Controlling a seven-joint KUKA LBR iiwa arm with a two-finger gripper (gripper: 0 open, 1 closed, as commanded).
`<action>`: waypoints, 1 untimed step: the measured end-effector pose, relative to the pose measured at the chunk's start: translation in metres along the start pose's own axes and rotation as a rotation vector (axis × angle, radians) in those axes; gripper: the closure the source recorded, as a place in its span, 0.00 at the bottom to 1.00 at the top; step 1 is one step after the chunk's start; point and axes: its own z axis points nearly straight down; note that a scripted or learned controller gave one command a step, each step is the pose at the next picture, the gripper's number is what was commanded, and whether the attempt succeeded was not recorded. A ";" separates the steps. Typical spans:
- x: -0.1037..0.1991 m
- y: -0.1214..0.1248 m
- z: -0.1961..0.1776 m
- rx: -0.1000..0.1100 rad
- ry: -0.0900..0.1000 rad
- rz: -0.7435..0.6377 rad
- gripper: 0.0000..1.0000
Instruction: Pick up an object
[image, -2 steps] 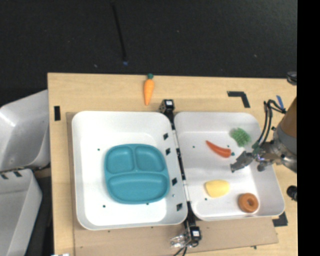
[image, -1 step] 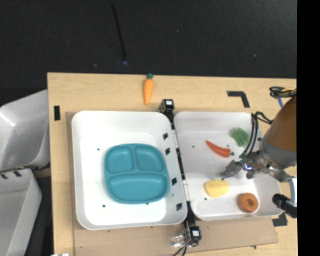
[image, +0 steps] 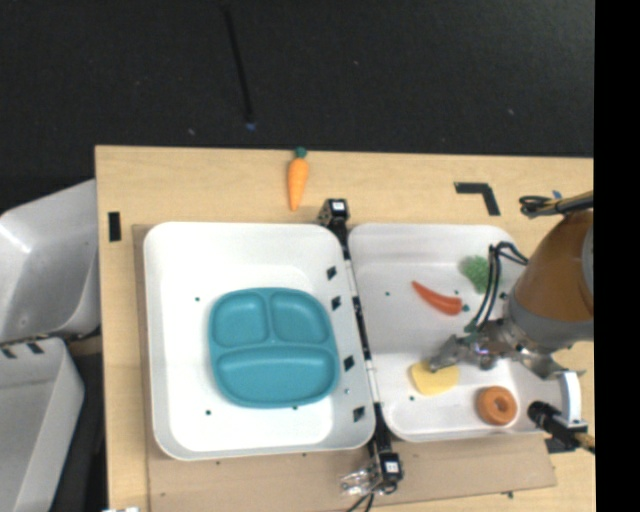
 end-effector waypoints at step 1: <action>-0.002 0.002 -0.014 -0.007 -0.003 0.005 1.00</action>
